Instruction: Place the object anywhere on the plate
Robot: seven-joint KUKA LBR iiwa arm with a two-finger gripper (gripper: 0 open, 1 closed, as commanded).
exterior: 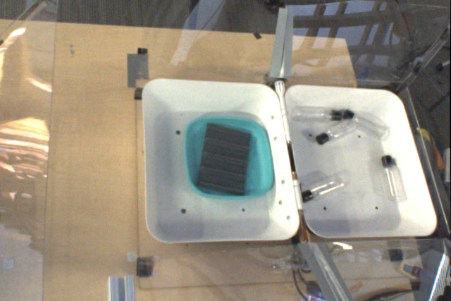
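A teal plate (262,160) sits in the middle of the left bin (162,151), and a dark grey ribbed block (225,159) lies flat on it, slightly tilted, well inside the rim. The right bin (412,151) touches the left one along their shared edge and holds four clear vials with black caps: two (337,114) (333,132) near its far-left corner, one (320,189) by its near-left edge, and one (392,176) along its right side. Both bins rest on the wooden bench (84,151), toward its near-right corner. Clear panels (28,116) stand over the bench's left side.
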